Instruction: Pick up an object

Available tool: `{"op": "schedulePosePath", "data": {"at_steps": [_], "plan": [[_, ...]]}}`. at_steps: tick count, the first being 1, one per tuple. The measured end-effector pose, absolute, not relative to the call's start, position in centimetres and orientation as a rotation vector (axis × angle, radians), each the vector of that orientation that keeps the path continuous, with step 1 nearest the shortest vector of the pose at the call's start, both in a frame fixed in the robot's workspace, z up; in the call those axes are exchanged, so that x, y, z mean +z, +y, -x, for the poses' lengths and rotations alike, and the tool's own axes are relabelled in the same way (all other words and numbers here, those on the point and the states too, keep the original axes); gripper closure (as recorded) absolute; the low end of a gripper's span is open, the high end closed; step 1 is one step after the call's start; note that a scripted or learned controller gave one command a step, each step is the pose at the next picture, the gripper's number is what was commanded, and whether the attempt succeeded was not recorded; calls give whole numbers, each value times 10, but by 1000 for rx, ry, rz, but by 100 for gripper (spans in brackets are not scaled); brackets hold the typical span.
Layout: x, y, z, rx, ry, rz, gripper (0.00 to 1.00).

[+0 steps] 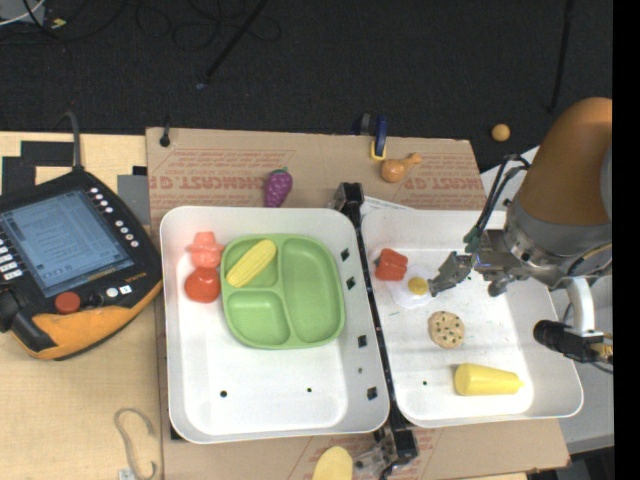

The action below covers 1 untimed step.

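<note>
Yellow and wedge-shaped, a toy piece [487, 379] lies at the lower right of the right bin [560, 404], below the gripper [468, 275]. Just above it rests a round tan cookie [446, 329] dotted with dark chips, under the gripper's left finger. A small yellow ball [418, 286] sits touching or just beside that finger's tip, and a red pepper [391, 264] lies further left. The gripper hovers mid-right, fingers spread wide, nothing between them
</note>
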<state>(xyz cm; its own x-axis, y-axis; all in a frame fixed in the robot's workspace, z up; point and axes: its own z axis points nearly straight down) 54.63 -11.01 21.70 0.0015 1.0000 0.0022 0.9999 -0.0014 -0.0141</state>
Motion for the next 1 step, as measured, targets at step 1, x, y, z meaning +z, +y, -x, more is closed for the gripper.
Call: {"op": "schedulePosePath", "data": {"at_steps": [1], "plan": [[224, -110, -549, 1, -2221, 2221, 0]]}}
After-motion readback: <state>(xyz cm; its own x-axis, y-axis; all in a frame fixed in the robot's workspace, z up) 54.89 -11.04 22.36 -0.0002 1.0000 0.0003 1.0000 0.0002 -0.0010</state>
